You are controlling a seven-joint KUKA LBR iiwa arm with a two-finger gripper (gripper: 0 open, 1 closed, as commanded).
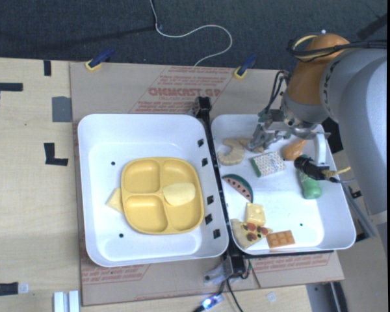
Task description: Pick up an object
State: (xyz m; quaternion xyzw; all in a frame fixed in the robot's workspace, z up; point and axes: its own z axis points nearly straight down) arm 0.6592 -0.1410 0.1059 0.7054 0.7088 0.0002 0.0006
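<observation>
My gripper (262, 140) hangs low over the back of the right bin (331, 229), reaching in from the right under the orange wrist band. Just to its left lies a pale bitten bread piece (233, 151). A white speckled packet (267, 164) rests right below the fingertips. An orange-brown bun-like item (294, 149) sits to the gripper's right, and a green toy (310, 187) lies further right. I see nothing held between the fingers.
The left bin (97, 135) holds a yellow divided plate (161, 195) with a pale slice (179, 193) in one compartment. A watermelon slice (239, 185), a cheese wedge (254, 212), a pizza slice (246, 233) and an orange cracker (280, 239) lie at the right bin's front.
</observation>
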